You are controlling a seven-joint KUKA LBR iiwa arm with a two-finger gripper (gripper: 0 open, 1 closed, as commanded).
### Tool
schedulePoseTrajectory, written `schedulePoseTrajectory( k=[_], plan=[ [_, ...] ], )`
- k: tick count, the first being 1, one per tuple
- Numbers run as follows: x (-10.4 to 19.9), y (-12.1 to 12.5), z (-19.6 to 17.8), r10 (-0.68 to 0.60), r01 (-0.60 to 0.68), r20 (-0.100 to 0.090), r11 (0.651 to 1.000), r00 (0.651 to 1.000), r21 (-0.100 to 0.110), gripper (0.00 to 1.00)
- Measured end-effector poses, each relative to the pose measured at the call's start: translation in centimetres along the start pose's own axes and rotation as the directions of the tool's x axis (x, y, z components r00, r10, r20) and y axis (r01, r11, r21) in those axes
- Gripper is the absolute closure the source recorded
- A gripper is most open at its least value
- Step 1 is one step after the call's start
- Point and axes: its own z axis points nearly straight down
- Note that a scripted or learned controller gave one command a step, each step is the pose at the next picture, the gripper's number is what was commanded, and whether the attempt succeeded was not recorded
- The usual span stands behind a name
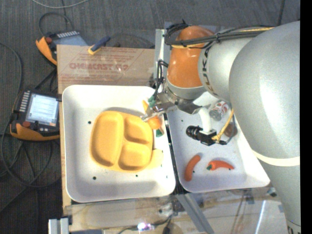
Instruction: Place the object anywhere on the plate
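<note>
A yellow plate (122, 140) with three compartments lies in the left bin (78, 179). My gripper (152, 114) hangs over the plate's upper right corner, close to the wall between the bins. A small orange carrot-like toy (155, 123) with a green end sits between its fingertips, just above the plate's right rim. The gripper is shut on it. The arm's orange band and grey body cover the back of the right bin.
In the right bin (243, 179) lie a red-orange sausage-shaped toy (192, 166) and an orange-red pepper (220, 165) near the front, with a small can-like object (218, 110) farther back. A cardboard sheet (105, 67) lies behind the left bin.
</note>
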Motion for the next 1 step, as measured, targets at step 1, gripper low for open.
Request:
schedulePoseTrajectory(
  k=[1],
  plan=[
    [1.35, 0.35, -0.10, -0.016, 0.016, -0.015, 1.000, 1.000, -0.003, 0.00]
  ],
)
